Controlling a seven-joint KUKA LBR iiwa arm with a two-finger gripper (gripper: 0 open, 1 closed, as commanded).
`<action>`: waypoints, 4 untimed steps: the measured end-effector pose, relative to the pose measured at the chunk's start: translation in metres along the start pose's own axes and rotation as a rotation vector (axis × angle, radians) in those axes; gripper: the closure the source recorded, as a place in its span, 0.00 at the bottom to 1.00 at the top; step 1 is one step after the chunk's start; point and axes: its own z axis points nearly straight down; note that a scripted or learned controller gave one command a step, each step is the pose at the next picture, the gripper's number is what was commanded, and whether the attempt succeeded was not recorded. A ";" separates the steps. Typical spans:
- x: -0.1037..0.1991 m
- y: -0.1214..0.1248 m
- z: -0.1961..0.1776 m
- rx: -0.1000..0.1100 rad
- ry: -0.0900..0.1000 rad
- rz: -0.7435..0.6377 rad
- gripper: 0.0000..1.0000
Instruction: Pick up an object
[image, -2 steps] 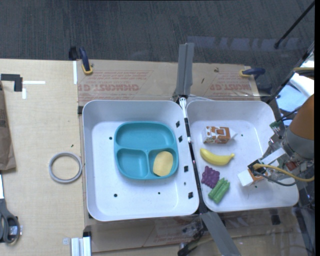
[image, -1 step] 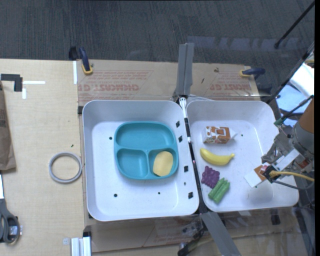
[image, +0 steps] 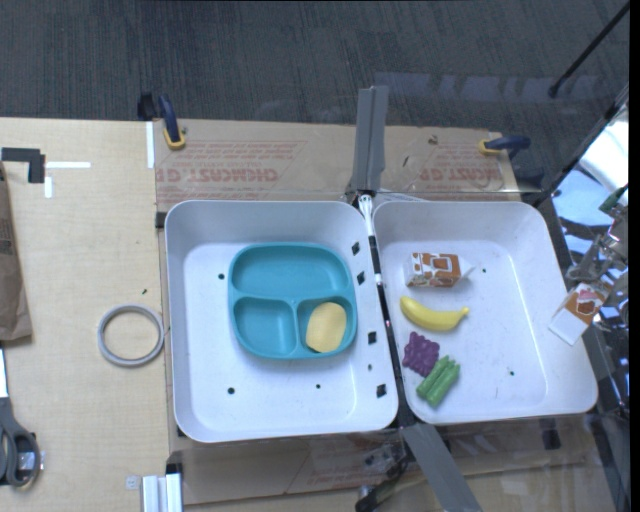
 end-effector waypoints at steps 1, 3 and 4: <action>0.045 -0.026 0.118 0.003 0.000 0.342 1.00; 0.022 -0.031 -0.040 0.000 0.000 0.333 1.00; 0.062 -0.085 -0.058 0.001 -0.001 0.212 1.00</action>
